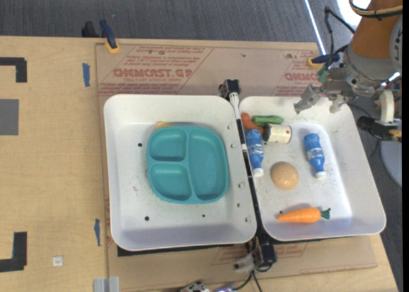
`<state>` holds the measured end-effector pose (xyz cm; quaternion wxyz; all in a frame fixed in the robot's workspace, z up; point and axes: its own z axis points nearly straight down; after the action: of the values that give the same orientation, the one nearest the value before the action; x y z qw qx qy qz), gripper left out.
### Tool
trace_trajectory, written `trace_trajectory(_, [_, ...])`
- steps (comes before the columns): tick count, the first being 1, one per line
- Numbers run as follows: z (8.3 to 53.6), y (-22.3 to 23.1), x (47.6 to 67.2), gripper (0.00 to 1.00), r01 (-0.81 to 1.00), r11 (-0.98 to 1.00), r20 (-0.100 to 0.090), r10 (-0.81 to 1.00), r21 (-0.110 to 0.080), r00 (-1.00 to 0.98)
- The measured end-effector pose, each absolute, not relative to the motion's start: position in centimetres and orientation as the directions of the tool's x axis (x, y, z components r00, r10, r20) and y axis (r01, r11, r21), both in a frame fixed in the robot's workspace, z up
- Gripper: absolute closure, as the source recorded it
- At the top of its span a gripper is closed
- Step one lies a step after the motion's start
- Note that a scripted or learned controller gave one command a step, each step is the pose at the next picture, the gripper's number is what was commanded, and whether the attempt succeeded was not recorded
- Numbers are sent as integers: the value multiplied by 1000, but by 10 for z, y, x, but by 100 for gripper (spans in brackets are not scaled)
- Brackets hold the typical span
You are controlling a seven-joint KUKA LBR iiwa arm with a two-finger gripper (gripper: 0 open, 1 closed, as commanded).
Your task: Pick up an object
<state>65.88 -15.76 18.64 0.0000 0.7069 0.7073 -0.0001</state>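
Note:
The right bin [358,156] holds two blue bottles [254,150] [314,152], a tan egg-shaped ball [284,175], an orange carrot [303,215], a green vegetable [268,120] and a cream cylinder [278,134]. My gripper [319,101] hangs over the far edge of the right bin, above and right of the green vegetable. Its fingers [305,100] stand spread and open, with nothing between them. The orange band of the arm [377,29] rises behind it at the top right.
In the left bin [121,156] lies a teal divided plate [188,163], with a yellow item peeking out behind it [161,124]. Both bins rest on a cardboard sheet [160,70]. Cables [339,22] hang near the arm, and clamps [230,87] sit between the bins.

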Motion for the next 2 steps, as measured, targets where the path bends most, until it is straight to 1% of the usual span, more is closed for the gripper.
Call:
trace_trajectory(1, [95,-203,635,0,981,192,-2,981,3,-192])
trace_trajectory(2, [105,-203,636,100,981,192,-3,981,6,-192])
